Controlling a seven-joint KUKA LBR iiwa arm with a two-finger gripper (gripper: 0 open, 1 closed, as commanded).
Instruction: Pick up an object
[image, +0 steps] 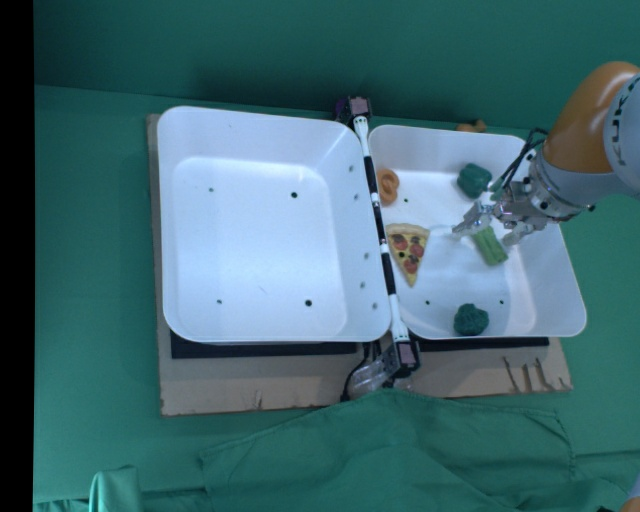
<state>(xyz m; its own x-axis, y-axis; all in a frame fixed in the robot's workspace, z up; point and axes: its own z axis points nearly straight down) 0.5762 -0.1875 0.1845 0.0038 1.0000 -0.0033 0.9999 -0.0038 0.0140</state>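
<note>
The right bin (560, 300) holds a pizza slice (408, 249), an orange ring (388, 183), a dark green lump (474, 179) near its far side, and another dark green lump (471, 320) near its front. A light green stick (491, 246) lies toward the bin's right. My gripper (494, 230) hangs over the far end of that stick with its fingers spread to either side of it. I cannot tell whether the fingers touch the stick.
The left bin (200, 140) stands beside the right one, with a black-and-white divider (380, 225) between them. A small orange thing (472, 127) sits outside the right bin's far rim. Green cloth (400, 450) lies bunched in front of the bench.
</note>
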